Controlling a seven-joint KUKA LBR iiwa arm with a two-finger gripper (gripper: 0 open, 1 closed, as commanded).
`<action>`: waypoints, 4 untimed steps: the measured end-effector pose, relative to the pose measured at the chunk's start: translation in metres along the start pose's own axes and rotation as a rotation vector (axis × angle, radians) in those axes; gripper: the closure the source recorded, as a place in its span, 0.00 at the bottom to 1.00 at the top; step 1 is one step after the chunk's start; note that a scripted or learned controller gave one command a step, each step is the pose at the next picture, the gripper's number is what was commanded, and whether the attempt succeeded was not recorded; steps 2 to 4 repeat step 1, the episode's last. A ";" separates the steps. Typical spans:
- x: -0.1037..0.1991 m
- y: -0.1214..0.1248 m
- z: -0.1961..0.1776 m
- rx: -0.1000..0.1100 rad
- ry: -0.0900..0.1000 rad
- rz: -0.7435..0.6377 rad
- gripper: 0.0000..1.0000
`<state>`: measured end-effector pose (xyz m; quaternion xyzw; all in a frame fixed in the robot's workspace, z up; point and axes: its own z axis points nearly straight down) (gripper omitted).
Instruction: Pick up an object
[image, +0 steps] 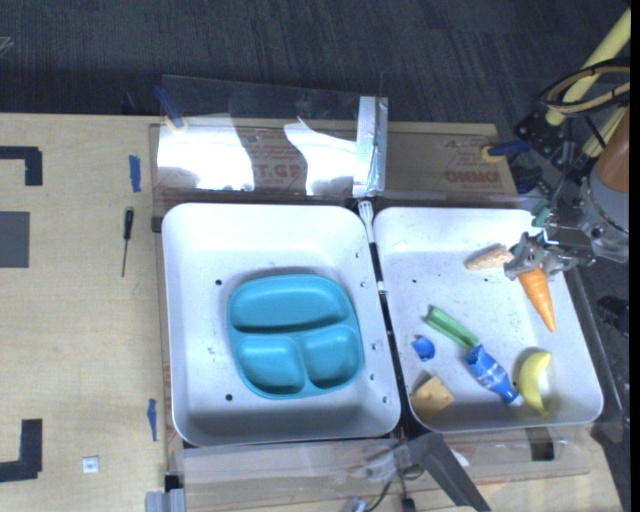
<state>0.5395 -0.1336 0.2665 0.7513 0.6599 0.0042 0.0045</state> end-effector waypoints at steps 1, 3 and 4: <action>0.013 0.000 0.060 0.016 0.003 -0.281 1.00; 0.013 0.000 0.060 0.016 0.003 -0.281 1.00; 0.013 0.000 0.060 0.016 0.003 -0.281 1.00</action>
